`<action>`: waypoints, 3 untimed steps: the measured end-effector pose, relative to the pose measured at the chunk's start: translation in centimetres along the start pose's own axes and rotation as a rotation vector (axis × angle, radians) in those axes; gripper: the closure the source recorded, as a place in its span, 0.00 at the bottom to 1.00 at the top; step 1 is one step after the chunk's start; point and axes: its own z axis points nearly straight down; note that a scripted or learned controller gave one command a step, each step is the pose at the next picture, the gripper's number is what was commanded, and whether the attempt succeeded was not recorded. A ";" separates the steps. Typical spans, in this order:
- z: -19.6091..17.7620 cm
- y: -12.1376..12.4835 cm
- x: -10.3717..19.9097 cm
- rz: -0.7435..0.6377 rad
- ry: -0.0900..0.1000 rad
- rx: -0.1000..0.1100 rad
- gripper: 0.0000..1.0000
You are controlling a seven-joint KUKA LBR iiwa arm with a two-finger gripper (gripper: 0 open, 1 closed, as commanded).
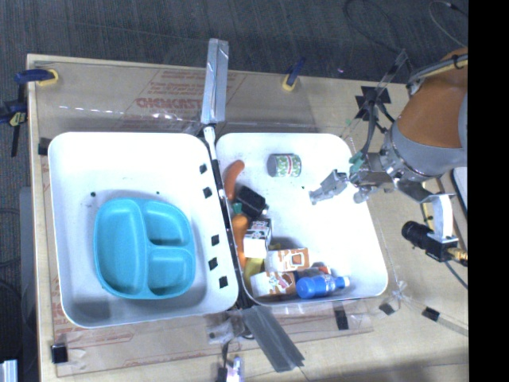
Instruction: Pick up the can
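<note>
We locate the small metallic can with a green label (pixel 284 165) lying on its side on the bare floor of the right white plastic bin (pixel 362 237), toward the bin's 12 o'clock wall. It lies apart from the other contents. The clutter sits along the bin's 9 o'clock and 6 o'clock sides: an orange carrot-shaped toy (pixel 232 178), a black block (pixel 250 201), small printed cartons (pixel 285 261) and a blue plastic bottle with a white cap (pixel 321 285). The left white plastic bin (pixel 64 213) holds a light-blue divided tray (pixel 145 247).

The grey two-finger gripper (pixel 324 189) hangs over the right bin at roughly 4 o'clock from the can and near it, not touching. Whether its pincer is spread or pressed together, we cannot tell; nothing appears between it.

Handling assessment: we judge the can to be stiff, light and smooth-walled. Lying on its side, it is likely to roll if nudged off-centre. We recommend taking hold across the curved wall at mid-length, with one contact surface on each side of the cylinder. An end-to-end hold across the flat faces is an alternative if the opening permits. Approach vertically to avoid pushing it toward the wall.
</note>
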 end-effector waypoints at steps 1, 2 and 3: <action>-2.8 7.3 -0.4 -0.040 -0.001 -0.003 0.00; 8.8 13.6 0.7 0.070 0.000 0.000 0.00; 16.4 13.8 0.6 0.080 0.000 -0.003 0.00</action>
